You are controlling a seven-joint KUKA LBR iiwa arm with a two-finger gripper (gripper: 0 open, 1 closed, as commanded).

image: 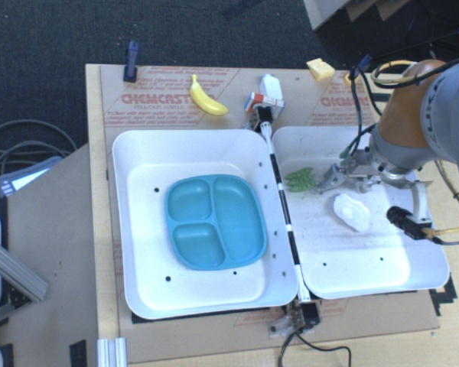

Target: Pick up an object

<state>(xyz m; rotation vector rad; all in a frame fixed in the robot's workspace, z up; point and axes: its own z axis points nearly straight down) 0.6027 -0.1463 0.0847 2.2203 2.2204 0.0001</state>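
In the right bin (367, 270), a small green leafy object (300, 179) lies near the far left corner. A white crumpled object (352, 212) rests in the middle of that bin. My gripper (343, 176) hangs low over the bin's far part, just right of the green object and just above the white one. The grey arm with its orange band (407, 113) comes in from the right. A blue divided plate (214, 222) lies in the middle of the left bin (138, 205).
Behind the bins, on the cardboard, lie a yellow banana (206, 98), a small white and red carton (266, 96), a yellow block (320, 69) and a blue clip (131, 60). Black and yellow cables (417, 232) run along the right bin's right side.
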